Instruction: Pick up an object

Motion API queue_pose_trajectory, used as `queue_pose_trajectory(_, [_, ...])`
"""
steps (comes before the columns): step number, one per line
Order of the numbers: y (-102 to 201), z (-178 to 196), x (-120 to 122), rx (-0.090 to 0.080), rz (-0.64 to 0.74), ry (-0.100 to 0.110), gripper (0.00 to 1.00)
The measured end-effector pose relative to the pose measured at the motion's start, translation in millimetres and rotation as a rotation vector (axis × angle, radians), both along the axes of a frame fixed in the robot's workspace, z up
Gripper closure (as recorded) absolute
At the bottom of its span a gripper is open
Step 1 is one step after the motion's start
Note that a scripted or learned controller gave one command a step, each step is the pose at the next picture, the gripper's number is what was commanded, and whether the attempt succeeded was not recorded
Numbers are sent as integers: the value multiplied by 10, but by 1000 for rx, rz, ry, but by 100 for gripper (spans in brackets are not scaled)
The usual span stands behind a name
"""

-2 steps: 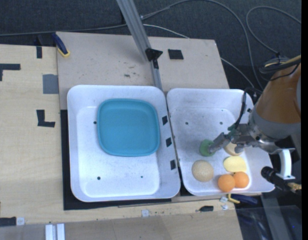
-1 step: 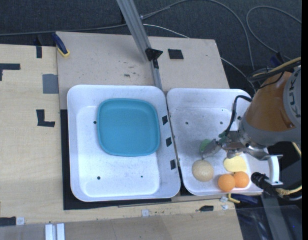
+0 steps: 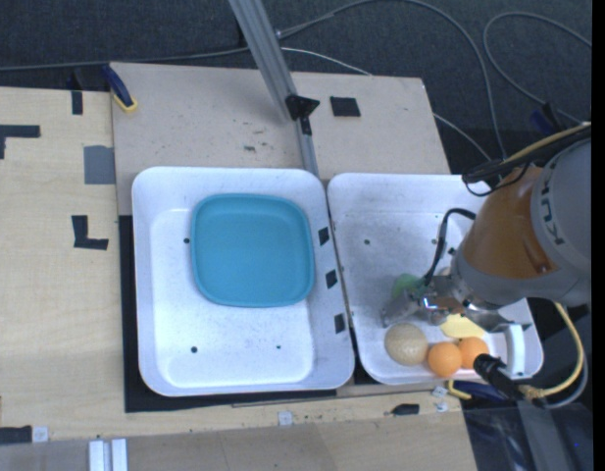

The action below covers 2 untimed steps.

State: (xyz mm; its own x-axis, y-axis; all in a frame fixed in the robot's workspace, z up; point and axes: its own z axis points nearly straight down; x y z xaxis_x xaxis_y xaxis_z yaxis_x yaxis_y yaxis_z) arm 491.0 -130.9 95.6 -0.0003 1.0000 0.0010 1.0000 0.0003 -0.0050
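Fingers cannot be told open or shut on the grey two-finger gripper [image 3: 412, 305] low in the right white bin [image 3: 380, 204], near a smooth beige ball [image 3: 406, 343], probably light, slippery, best pinched across its middle.

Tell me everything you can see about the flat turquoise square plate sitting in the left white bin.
The flat turquoise square plate has rounded corners and a slightly raised rim, and looks like smooth matte plastic. It lies flat, face up, with nothing on it, in the upper middle of the left white bin, turned slightly off square to the bin walls. It rests on the bin floor alone. The gripper works in the right white bin, apart from it.
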Motion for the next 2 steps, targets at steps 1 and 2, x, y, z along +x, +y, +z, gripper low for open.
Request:
queue_pose_trajectory(1, [2, 118, 10, 0, 1, -3, 100])
queue_pose_trajectory(2, [-56, 600, -58, -2, 0, -8, 100])
